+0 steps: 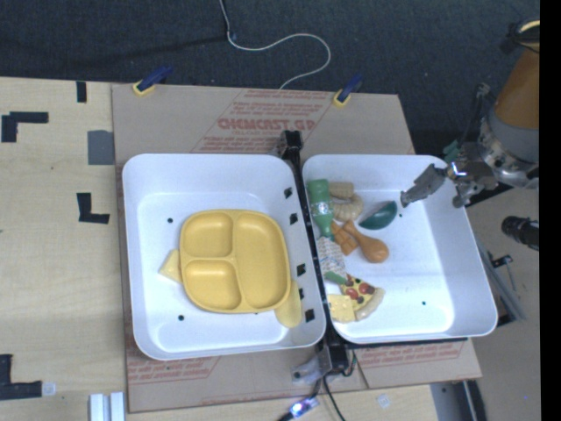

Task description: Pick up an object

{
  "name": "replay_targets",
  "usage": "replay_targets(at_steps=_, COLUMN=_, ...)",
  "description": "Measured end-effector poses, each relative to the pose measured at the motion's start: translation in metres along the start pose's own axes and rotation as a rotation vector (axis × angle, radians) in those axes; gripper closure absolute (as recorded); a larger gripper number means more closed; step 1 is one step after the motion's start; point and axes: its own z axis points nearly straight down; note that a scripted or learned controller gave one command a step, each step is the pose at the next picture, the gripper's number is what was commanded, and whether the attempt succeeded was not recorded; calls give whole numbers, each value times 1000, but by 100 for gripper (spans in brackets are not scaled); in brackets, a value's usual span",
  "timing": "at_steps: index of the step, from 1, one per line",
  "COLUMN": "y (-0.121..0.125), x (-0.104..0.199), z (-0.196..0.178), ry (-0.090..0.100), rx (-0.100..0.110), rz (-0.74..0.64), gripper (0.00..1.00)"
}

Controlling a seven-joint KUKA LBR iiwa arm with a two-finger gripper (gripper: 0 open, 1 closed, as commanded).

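A: We're looking down on the right bin (456, 261), and everything in it is crowded against the wall it shares with the left bin (149, 235). The gripper (438, 187) hangs over the right bin's far right corner, well apart from that pile.

B: We see one grey finger (421, 187) slanting toward the pile and another dark one back by the wrist, nothing between them. We read the claw as spread and empty.

A: Agreed. The nearest thing to it is the green spoon (379, 215), with the drumstick (361, 240) just beside it, deeper into the bin.

B: Here's our worry: the pieces touch or overlap. The green bottle (319, 202) and the clear wrapper (330, 257) lie right along the bin's left wall, so a finger coming down there may strike the wall or jam.

A: And the pizza slice (355, 295), at the bin's near left, lies flat; we judge the fingers would slide over it. The spoon's rounded bowl could squirt out of a pinch too.

B: The yellow tray (235, 260) fills the middle of the left bin, wide and shallow, hard to straddle.

A: Any writing? Red print on the cardboard (263, 121) beyond the bins, upside down to us. We can't read it surely.
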Motion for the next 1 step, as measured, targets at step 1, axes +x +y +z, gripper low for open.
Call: replay_targets(at_steps=1, y=2, x=0, z=-7, ry=-3, rx=-12, rz=-3, gripper=0)
